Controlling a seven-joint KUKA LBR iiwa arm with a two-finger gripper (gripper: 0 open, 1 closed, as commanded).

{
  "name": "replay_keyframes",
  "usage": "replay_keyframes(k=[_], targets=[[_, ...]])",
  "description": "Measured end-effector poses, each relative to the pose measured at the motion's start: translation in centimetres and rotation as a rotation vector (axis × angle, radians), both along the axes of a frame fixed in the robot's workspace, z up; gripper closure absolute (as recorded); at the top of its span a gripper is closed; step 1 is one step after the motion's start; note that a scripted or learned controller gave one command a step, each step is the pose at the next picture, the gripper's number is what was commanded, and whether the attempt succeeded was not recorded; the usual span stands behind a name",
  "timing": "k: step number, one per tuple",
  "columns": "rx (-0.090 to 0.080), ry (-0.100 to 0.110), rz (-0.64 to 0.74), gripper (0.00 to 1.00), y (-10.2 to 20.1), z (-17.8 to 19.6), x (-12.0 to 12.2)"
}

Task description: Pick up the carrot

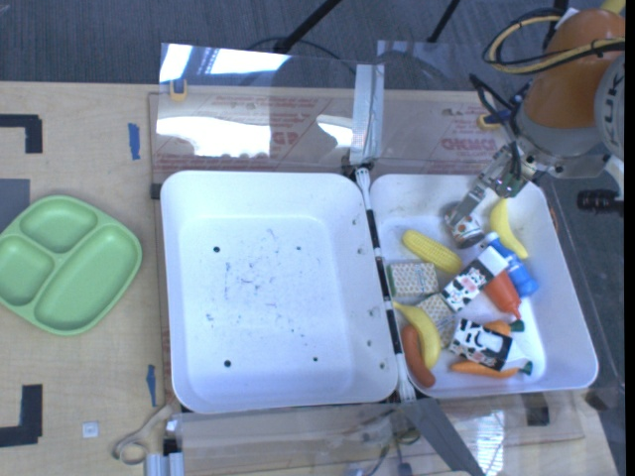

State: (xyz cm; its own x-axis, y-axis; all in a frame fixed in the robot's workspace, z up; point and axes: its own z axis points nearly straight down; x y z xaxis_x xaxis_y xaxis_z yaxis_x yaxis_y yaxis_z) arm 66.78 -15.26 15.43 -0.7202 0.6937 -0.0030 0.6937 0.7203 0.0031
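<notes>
A green sectioned plate [65, 263] rests on the wooden bench [79, 385] at the far left, well apart from the bins. The left bin [189, 201] shows faint scuff marks on its floor. The right bin [571, 360] holds a cluster of items: a red-orange sausage-shaped piece [418, 359] and a yellow banana [423, 326] against its left wall, a corn cob [431, 248] above them, a textured tan block [411, 279], two black-and-white cow-patterned pieces [480, 339], and a bottle with a blue cap [510, 270]. The carrot [484, 369] is a slender orange taper lying nearly horizontal near the front wall of the right bin, with a small green tip at its right end; it lies just below the lower cow-patterned piece. The gripper [462, 224] hangs over the rear part of the right bin, beside a second banana [508, 226] and well apart from the carrot. Whether its jaws are apart or together cannot be determined.
</notes>
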Motion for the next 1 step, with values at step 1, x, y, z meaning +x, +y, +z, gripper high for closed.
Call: replay_keyframes(k=[1], targets=[[0.000,0.001,0.109,0.00,5.47,-1.22,-0.40]])
